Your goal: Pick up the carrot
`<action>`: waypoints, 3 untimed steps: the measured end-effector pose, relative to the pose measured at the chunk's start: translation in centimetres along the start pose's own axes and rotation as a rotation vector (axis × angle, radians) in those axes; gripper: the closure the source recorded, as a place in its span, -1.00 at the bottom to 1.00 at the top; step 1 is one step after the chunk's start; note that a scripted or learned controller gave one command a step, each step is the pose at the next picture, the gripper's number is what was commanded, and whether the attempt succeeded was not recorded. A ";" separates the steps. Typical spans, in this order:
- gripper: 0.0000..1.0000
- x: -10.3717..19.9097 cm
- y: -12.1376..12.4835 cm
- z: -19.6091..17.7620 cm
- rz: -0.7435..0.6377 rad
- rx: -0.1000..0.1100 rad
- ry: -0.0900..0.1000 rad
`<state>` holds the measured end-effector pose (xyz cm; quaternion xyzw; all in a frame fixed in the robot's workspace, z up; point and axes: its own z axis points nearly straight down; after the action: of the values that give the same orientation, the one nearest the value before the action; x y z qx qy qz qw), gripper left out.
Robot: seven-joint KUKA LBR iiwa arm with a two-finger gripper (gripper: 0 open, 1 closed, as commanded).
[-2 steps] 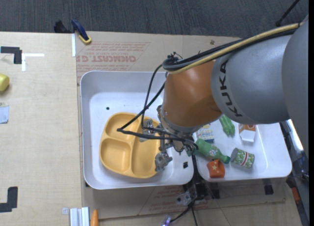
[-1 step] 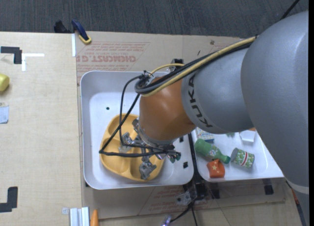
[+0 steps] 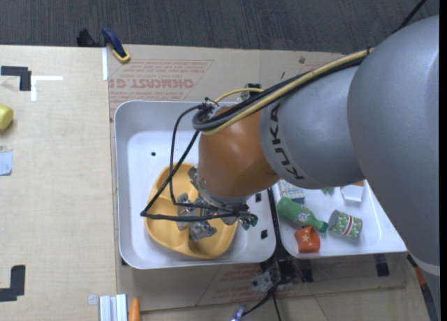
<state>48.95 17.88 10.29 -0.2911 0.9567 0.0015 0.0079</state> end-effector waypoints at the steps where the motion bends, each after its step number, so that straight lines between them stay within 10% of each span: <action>1: 1.00 -1.9 2.5 -4.5 0.274 0.000 0.013; 3: 1.00 0.0 -0.7 -10.5 1.103 0.009 0.007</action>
<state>49.17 17.22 20.77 0.2531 0.9674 0.0002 0.0042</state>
